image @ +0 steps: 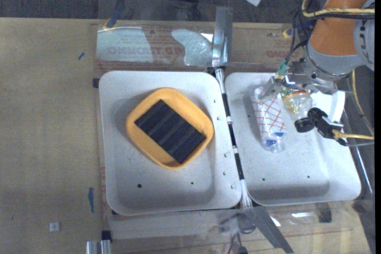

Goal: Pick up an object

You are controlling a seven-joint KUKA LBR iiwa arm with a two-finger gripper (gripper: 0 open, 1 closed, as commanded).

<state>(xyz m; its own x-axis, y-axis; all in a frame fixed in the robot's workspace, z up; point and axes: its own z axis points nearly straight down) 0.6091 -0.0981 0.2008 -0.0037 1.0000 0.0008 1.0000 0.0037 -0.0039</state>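
A white packet with a red grid pattern and a blue end (pixel 269 117) lies in the right bin (pixel 309 178), its long axis running front to back. My gripper (pixel 293 96) hangs over the back of that bin, just right of the packet's upper half and close to it. The grey wrist and orange band (pixel 342 15) rise behind it to the upper right. A yellow-orange dish with a dark ribbed insert (pixel 169 127) rests tilted in the middle of the left bin (pixel 119 187).
A black knob-like part on a cable (pixel 314 121) sticks out to the right of the gripper over the right bin. A metal divider (pixel 229 128) runs between the bins. A taped cardboard strip (pixel 149 47) lies behind the left bin.
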